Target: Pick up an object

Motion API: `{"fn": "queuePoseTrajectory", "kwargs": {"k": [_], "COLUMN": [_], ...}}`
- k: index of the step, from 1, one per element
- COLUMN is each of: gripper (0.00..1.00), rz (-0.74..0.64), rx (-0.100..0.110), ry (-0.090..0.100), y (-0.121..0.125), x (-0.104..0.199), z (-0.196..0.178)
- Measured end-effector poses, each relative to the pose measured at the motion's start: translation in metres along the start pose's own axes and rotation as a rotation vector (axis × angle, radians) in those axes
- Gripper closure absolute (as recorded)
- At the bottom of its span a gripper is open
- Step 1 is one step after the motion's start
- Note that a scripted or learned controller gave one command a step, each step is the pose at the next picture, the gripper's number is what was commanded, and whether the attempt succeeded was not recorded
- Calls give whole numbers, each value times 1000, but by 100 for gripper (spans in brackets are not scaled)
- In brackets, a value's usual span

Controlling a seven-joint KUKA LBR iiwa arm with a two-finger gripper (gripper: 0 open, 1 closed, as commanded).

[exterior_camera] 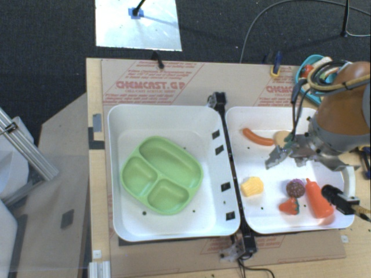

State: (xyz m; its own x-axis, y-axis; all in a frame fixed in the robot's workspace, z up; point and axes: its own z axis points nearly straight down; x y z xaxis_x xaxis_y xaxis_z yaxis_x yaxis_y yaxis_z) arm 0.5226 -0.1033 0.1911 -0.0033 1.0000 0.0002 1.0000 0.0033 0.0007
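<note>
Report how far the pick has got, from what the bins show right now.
Done: the gripper is over the right bin, near the sausage. In hand: nothing shows between its fingers. Left: the whole pick. The sausage, yellow piece, purple ball, carrot and red piece all lie on the bin floor; the green tray sits in the left bin.

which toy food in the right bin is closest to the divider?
The yellow corn piece, alone at the right bin's left side. The hot dog, purple piece, strawberry and carrot lie farther right.
</note>
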Motion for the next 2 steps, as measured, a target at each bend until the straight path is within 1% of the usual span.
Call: {"fn": "queuePoseTrajectory", "kwargs": {"k": [1, 2], "gripper": [100, 100], "rz": [-2, -5], "rx": [-3, -6], "ry": [0, 0], "y": [1, 32], "x": [0, 41], "z": [-11, -63]}}
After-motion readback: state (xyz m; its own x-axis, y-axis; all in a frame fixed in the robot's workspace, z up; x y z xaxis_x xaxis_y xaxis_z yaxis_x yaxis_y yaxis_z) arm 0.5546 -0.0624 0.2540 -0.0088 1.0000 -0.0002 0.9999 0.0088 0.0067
